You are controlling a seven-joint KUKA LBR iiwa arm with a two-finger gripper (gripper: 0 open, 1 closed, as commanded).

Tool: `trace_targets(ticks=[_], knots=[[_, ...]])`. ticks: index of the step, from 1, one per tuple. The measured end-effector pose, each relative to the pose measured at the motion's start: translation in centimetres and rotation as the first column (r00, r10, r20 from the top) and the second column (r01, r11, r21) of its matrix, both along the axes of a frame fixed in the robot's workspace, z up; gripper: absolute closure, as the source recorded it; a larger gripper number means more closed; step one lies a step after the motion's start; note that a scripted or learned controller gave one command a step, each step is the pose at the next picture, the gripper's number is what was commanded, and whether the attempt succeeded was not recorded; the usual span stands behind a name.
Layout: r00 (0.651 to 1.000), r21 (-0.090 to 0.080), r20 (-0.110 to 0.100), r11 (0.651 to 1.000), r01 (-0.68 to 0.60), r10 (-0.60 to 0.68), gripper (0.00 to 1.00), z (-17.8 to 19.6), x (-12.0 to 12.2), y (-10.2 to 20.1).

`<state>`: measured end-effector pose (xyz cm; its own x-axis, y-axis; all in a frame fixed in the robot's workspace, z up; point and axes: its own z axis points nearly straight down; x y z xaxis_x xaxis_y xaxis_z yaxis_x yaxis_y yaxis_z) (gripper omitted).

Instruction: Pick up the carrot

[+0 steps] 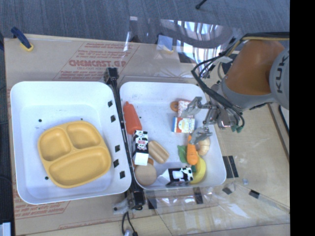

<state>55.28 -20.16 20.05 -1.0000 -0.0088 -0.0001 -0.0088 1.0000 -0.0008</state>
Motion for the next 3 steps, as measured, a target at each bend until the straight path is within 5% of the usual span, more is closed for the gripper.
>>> trace_targets(ticks=[1,2,3], knots=[[0.987,-0.003,0.008,0.987,-0.163,0.163,0.0,-9.7,-4.5,-0.8],[0.985,-0.003,0.007,0.985,-0.173,0.173,1.0,-8.8,-4.3,-0.6],[0.973,0.0,0.009,0.973,0.229,-0.229,1.0,0.0,-1.2,-0.7]])
